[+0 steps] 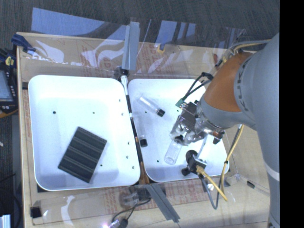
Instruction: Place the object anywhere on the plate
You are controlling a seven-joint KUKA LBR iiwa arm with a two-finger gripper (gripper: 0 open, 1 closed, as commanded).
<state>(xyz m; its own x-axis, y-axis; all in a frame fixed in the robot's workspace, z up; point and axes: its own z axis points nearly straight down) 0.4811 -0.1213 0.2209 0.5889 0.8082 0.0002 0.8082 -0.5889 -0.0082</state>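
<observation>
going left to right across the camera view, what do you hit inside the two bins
left bin → ribbed dark plate → right bin → small clear vial with a black cap → clear tube lying by the gripper → gripper

Arm (247, 84): cut off at the right; we see the wrist end only.
Gripper (183, 137): a tangle of metal and clear parts; we cannot make out its outline.
Clear tube (172, 152): transparent against the right bin (156, 175); its upper end runs under the gripper.
Second clear vial (151, 104): faint, only its dark cap reads plainly.
Small dark item (143, 142) near the divider: too small to name.
Device (5, 91) at left edge: cut off.
</observation>
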